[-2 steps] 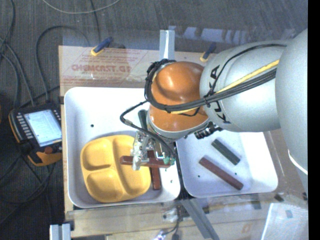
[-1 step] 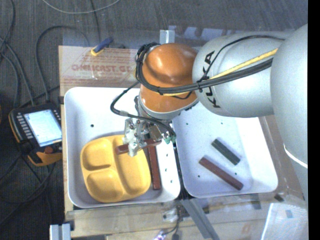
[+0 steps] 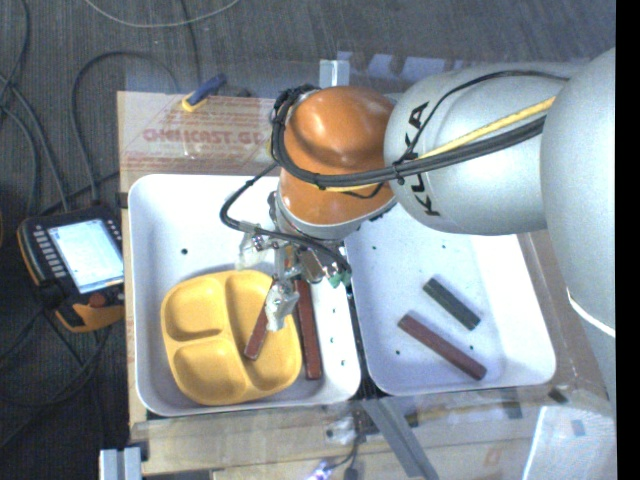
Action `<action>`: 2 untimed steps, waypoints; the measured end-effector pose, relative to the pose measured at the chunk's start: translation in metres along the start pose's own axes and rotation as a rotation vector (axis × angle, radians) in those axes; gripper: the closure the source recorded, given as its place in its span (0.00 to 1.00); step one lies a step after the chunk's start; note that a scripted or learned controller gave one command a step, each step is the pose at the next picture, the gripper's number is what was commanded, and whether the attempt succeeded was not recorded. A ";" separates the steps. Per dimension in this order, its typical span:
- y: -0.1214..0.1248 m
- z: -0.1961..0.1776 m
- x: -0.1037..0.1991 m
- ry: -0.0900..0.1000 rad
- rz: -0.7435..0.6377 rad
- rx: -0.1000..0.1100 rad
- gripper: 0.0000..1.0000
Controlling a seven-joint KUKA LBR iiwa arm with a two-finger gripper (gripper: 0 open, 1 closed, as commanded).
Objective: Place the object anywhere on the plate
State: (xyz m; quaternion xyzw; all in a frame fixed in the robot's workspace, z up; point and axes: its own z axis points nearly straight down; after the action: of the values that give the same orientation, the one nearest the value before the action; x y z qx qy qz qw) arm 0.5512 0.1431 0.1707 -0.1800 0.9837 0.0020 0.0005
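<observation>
A yellow plate [image 3: 215,338] is sitting in a white bin [image 3: 165,218], with reddish-brown bars [image 3: 308,333] lying on and beside it. In the neighbouring white bin [image 3: 520,358], a dark grey-green block [image 3: 451,303] and another reddish-brown bar [image 3: 442,346] are lying. The grey arm [image 3: 500,158] is showing black lettering and a glossy orange band [image 3: 335,148].

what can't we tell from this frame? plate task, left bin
- Gripper: fingers too small and cluttered in the camera view to read open or shut.
- Brown stick on the yellow divided plate: its upper end runs under the gripper, so grasped or just resting is unclear.
- Left bin: the orange wrist band covers its far right corner.
</observation>
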 end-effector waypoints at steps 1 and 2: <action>0.002 -0.009 -0.001 -0.003 -0.001 -0.004 1.00; -0.004 -0.028 0.029 0.001 -0.293 0.001 1.00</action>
State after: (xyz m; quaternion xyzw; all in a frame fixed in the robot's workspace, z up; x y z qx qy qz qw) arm 0.5258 0.1292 0.1984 -0.3219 0.9468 0.0012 0.0006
